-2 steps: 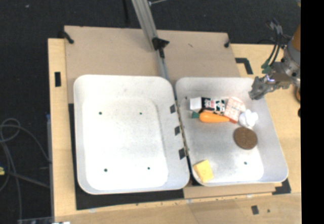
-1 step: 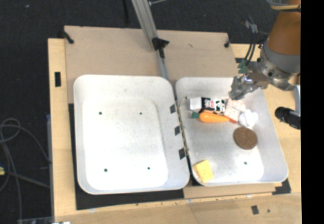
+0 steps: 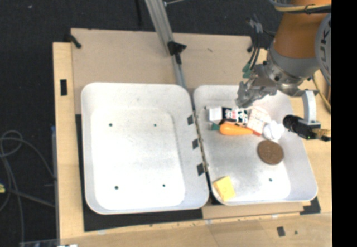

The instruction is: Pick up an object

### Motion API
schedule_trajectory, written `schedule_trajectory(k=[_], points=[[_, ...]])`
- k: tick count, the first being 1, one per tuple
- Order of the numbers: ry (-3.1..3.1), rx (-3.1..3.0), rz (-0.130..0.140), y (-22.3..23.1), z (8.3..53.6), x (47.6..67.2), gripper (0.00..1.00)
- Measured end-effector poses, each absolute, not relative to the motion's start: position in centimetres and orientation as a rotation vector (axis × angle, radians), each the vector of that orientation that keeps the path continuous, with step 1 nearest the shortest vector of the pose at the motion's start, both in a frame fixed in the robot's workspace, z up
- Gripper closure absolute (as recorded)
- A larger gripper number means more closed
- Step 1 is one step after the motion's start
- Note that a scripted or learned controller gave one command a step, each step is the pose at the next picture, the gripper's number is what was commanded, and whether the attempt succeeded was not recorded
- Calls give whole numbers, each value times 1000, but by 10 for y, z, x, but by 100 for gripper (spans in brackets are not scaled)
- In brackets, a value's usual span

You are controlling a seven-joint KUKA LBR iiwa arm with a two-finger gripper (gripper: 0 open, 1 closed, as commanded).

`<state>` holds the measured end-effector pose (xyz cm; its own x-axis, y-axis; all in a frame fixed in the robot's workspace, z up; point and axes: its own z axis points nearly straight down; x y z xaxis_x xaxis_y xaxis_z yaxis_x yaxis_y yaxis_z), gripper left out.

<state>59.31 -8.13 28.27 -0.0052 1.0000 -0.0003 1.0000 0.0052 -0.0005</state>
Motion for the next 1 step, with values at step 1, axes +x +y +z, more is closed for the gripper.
schedule_trajectory(k=[1], points=[[-2227, -2212, 2, -24, 270, 605, 100]])
